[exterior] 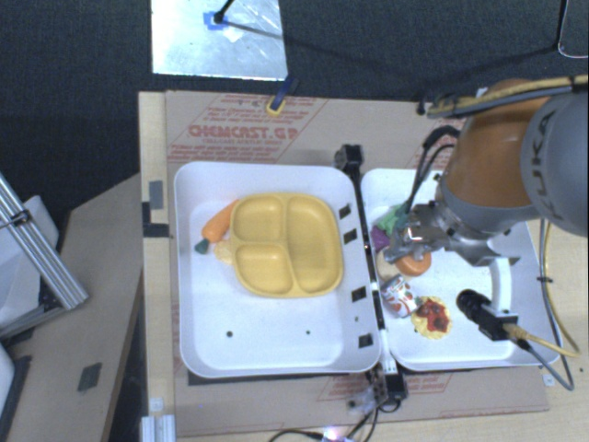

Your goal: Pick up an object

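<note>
Nearest the camera, in the right bin [525,353], lie a red-and-yellow item [432,318] and, just beside it, a small red-and-white item [398,293]; beyond these an orange round item [415,264] sits directly under the gripper [406,238], touching or nearly so; whether the jaws are released or clenched cannot be told, and nothing is seen between them; purple [379,238] and green [395,217] pieces lie beside it. In the left bin [267,353] a yellow divided plate [281,244] rests with a carrot [217,222] against its far-left edge.
</note>
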Motion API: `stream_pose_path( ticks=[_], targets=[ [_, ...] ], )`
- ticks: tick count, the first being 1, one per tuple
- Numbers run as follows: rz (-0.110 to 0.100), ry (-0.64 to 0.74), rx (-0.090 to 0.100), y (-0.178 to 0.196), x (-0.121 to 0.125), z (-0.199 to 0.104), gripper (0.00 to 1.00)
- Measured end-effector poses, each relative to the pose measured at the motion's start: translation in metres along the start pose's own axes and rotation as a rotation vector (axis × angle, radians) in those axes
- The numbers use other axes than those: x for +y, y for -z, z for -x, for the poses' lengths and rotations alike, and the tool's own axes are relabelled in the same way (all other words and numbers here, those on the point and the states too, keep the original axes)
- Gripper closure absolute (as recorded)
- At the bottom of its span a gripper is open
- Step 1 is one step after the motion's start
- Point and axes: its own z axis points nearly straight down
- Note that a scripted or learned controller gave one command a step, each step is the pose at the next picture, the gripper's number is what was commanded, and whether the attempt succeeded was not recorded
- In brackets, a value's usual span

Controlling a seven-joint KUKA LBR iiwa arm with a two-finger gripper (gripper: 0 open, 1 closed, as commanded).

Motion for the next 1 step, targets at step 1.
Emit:
stream_pose_path(
  ticks=[1],
  targets=[
    [-0.002, 0.0, 0.001, -0.0154, -0.0012, -0.0041, 1.0]
  ],
)
